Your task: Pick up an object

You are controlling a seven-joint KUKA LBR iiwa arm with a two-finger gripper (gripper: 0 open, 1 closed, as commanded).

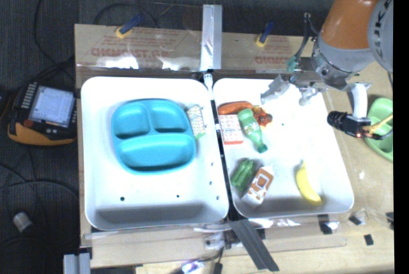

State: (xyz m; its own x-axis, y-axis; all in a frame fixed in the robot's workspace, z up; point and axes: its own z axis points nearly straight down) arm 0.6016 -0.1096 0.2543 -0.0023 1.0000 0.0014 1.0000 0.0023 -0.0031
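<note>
Hand [289,91] hangs spread and empty over the right white plastic bin's [332,158] back edge, probably lining up on the green plastic bottle [252,128] nearby.

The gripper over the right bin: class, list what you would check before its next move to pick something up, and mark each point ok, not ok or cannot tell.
1. Gripper is over the right bin, near its far edge: ok.
2. Fingers spread, nothing between them: ok.
3. Banana lies alone, apart from the other things: ok.
4. Green bottle has free space around it: not ok, it touches its neighbours.
5. Gripper is directly above a thing to pick: not ok.
6. Height above the bin floor: cannot tell.
</note>
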